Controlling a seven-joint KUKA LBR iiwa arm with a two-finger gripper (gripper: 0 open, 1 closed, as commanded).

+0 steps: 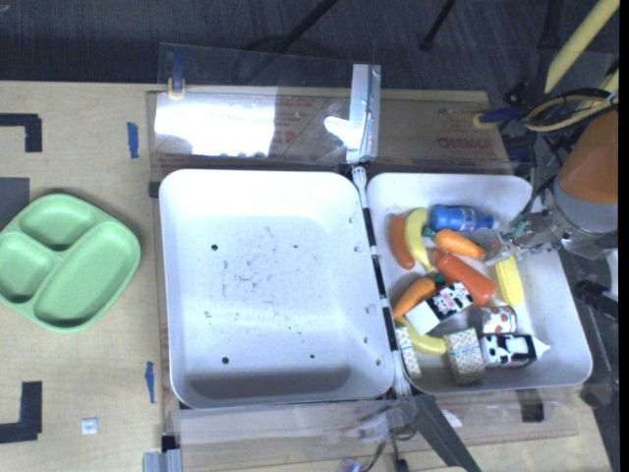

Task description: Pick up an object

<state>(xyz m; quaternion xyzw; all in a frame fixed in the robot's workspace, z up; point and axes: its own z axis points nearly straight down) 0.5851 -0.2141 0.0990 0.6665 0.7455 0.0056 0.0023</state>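
The right bin (570,352) holds a pile of toy food and small items. Among them are a blue can (460,217), a banana (420,236), an orange carrot (459,244), a long red-orange piece (470,276), a yellow corn cob (509,281), a second carrot (413,293), black-and-white patterned boxes (506,347) and a tape roll (467,352). My gripper (519,232) reaches in from the right edge of this bin. It hangs just right of the blue can and the upper carrot, above the corn cob. I see nothing held in it.
The left bin (260,283) lies beside the right one, sharing a narrow divider. A green divided plate (64,261) rests on the bench at far left. A clear plastic panel (260,116) stands behind the bins. Cables and stands crowd the upper right.
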